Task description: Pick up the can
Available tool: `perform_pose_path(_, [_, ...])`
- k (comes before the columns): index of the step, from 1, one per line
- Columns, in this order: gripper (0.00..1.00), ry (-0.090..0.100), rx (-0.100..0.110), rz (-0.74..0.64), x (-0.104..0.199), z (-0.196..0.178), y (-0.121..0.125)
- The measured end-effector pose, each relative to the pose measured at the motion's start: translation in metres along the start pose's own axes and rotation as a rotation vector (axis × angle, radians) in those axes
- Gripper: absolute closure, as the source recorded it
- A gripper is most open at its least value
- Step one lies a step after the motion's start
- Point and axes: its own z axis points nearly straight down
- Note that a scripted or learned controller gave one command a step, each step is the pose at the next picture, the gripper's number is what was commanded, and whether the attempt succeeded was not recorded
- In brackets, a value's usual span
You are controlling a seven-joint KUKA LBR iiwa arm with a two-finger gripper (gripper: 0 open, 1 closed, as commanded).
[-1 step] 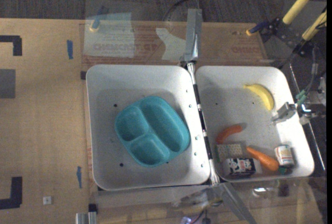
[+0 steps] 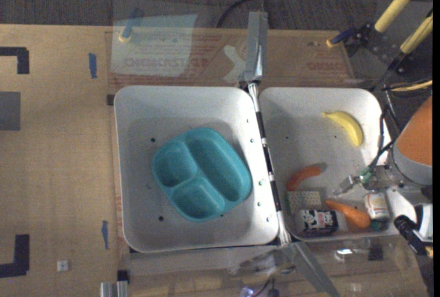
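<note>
The can point(image 2: 377, 206) stands at the right bin's point(image 2: 302, 110) near right corner, just below the claw point(image 2: 357, 181), whose open fingers hold nothing. Its label is unreadable. Two carrots point(image 2: 306, 176) and a cow-print carton point(image 2: 317, 221) crowd it; a banana point(image 2: 346, 126) lies farther back.

The left bin point(image 2: 130, 172) contains a divided tray point(image 2: 201, 172) near its centre. The right bin point(image 2: 289, 117) contains a banana point(image 2: 346, 125) toward the rear, two carrots point(image 2: 305, 176) point(image 2: 350, 214) at mid-depth and front, and a can point(image 2: 316, 221) at the front wall, left of the front carrot.
</note>
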Motion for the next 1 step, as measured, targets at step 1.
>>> perform_pose_path(1, [1.0, -0.008, -0.006, 0.004, -0.0038, -0.0108, 0.0004])
